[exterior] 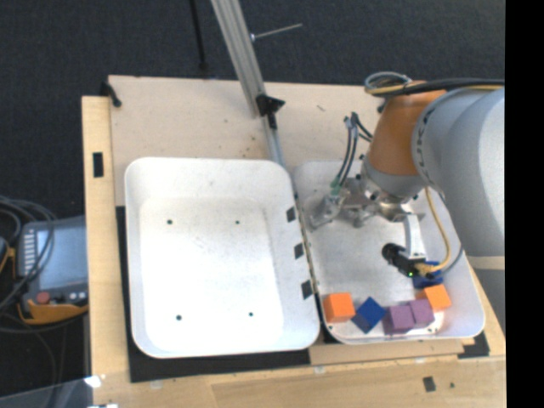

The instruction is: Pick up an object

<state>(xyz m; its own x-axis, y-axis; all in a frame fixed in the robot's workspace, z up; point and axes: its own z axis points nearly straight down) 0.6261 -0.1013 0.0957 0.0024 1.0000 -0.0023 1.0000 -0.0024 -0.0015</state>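
Several blocks lie along the front of the right bin (361, 257): an orange block (340, 306), a blue block (370, 314), two purple blocks (399, 320) (422, 312) and a second orange block (437, 297). The arm's orange band (395, 138) hangs over the bin's back half. My gripper (321, 211) sits low at the bin's back left, close to the wall shared with the left bin. It is well apart from the blocks, and I see nothing held in it.
The left bin (136, 228) lies beside the right one. A slanted aluminium pole (242, 53) rises from the bench behind the bins. A controller box with cables (51, 262) sits off the bench's left edge. A black cable fitting (396, 257) hangs by the wrist.
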